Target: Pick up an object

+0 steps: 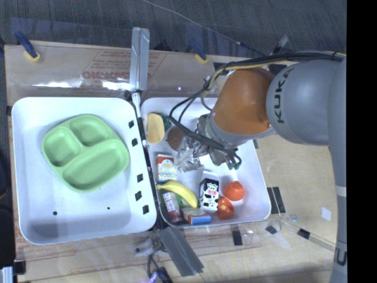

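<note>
KUKA lettering is showing on the robot arm

The brand name "KUKA" is running in dark capitals, turned sideways, along the grey arm (294,102) beside its orange band (244,102); reddish print on the clear sheet (106,69) behind the bins is staying too faint to read.

Two shallow white plastic bins (23,158) (259,187); one green three-compartment plate (85,152); one yellow banana (179,192); two red-orange round fruits (234,190) (225,208); one cow-patterned carton (210,194).
</note>
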{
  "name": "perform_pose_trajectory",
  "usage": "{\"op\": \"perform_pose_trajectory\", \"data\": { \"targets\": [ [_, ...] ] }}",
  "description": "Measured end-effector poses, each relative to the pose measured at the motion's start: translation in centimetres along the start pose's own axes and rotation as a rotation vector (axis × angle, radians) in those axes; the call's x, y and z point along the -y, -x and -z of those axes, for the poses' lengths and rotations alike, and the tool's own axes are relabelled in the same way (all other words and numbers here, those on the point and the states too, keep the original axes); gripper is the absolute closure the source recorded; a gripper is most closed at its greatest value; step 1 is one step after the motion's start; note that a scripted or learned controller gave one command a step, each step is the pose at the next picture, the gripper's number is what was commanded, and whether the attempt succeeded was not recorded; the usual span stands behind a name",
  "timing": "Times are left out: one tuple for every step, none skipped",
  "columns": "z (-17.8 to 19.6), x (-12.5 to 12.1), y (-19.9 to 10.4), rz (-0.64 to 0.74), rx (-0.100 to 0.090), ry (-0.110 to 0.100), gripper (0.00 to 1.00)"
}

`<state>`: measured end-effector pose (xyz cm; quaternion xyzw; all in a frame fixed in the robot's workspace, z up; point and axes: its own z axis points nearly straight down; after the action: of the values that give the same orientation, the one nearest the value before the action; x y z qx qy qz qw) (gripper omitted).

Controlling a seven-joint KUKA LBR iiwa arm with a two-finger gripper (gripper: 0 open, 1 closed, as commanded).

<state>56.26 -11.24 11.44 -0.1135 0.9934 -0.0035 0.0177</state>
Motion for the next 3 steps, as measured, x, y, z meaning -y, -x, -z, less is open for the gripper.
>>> {"op": "perform_pose_trajectory", "data": {
  "targets": [
    [-2.2,4.9,-1.1,0.239,-0.031,0.014,1.00],
    [-2.2,4.9,-1.1,0.239,-0.030,0.014,0.00],
    [-2.3,9.3,6.9,0.594,-0.025,0.017,0.00]
  ]
}}
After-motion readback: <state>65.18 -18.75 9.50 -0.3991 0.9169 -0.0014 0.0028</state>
